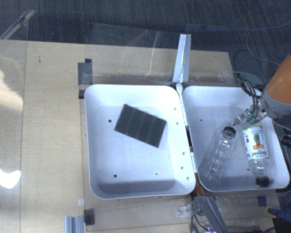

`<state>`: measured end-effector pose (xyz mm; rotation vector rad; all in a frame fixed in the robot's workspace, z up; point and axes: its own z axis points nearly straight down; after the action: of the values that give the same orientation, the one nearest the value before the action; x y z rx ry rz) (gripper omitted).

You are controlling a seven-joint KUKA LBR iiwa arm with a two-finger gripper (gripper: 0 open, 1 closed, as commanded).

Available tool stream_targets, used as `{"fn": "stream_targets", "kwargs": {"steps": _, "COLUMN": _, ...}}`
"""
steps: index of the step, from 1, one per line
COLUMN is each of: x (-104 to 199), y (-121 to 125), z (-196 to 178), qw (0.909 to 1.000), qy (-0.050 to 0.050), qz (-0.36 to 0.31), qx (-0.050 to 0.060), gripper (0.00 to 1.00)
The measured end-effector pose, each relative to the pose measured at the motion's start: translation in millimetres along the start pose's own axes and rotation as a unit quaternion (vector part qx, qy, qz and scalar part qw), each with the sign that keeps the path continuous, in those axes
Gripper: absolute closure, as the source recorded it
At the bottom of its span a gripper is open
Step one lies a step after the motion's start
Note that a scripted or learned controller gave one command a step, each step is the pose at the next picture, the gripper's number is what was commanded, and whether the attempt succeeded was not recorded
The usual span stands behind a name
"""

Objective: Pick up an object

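A dark grey flat rectangular pad lies tilted in the left bin. In the right bin a clear plastic bottle lies on its side with its cap toward the upper right. Beside it, further right, lies a second bottle with a white and orange label and a black cap at its near end. My gripper hangs at the right bin's upper right, just above the top end of the labelled bottle. The arm's orange band is above it.
A metal divider post rises at the back between the two bins. Clear panels stand behind the bins and over the left of the wooden bench. Cables trail at the right edge.
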<state>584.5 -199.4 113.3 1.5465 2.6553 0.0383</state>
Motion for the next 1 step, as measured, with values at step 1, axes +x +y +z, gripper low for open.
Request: {"fn": "stream_targets", "kwargs": {"steps": 1, "x": 0.0, "y": -1.5, "z": 0.9, "qw": 1.0, "qy": 0.001, "qz": 0.001, "qx": 0.002, "gripper": 0.0}}
